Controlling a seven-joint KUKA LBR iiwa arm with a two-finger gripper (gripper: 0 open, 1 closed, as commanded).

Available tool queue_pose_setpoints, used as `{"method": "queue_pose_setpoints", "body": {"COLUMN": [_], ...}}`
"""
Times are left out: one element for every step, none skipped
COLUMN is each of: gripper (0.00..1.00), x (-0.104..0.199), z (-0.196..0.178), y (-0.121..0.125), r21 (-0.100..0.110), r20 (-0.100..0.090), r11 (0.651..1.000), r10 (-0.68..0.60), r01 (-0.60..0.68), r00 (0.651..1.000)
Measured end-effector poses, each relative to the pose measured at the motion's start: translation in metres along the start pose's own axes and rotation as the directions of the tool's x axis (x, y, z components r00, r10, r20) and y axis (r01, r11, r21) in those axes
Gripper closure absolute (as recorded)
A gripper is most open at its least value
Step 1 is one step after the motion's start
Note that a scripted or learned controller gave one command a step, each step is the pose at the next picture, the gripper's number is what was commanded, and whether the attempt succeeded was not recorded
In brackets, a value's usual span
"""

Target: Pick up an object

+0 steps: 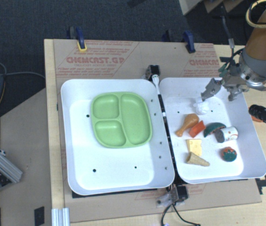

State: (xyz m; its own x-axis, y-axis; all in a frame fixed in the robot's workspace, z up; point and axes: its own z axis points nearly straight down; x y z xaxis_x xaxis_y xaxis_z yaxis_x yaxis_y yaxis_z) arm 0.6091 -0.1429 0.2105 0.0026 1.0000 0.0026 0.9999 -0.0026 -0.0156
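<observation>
Camera view: gripper above the right bin, toys below it

Seen from above at a slant. Gripper reaching in from the right, over the far part of the right bin. Two grey fingers spread apart, pointing down and toward the left, with nothing between them. Grey wrist and orange band of the arm up at the right edge.

Everything below placed relative to the right bin:
- Just under the left fingertip, in the far middle of the bin: a small white object, too pale against the bin floor to tell its shape or whether touched.
- Nearer the middle: a tan drumstick toy, tilted, touching an orange-red piece beside it.
- Right of those: a dark teal curved piece, next to a white and dark cylinder toy.
- Toward the near edge: a yellow cheese-like block, with a tan cone-shaped piece just below it.
- Near right corner area: a round red and green toy.

Touching the bin's left side: a second white bin, holding a light green divided plate with three compartments. Both bins resting on a wooden board, with two blue clamps at its far edge.
</observation>
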Motion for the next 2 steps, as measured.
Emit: {"method": "queue_pose_setpoints", "body": {"gripper": [0.0, 0.0], "x": [0.0, 0.003], "z": [-0.009, 0.054], "y": [0.003, 0.002], "r21": [-0.015, -0.01], "r20": [0.002, 0.001], "r11": [1.0, 1.0], "r10": [-0.003, -0.003], "r01": [0.003, 0.003], "r00": [1.0, 1.0]}}
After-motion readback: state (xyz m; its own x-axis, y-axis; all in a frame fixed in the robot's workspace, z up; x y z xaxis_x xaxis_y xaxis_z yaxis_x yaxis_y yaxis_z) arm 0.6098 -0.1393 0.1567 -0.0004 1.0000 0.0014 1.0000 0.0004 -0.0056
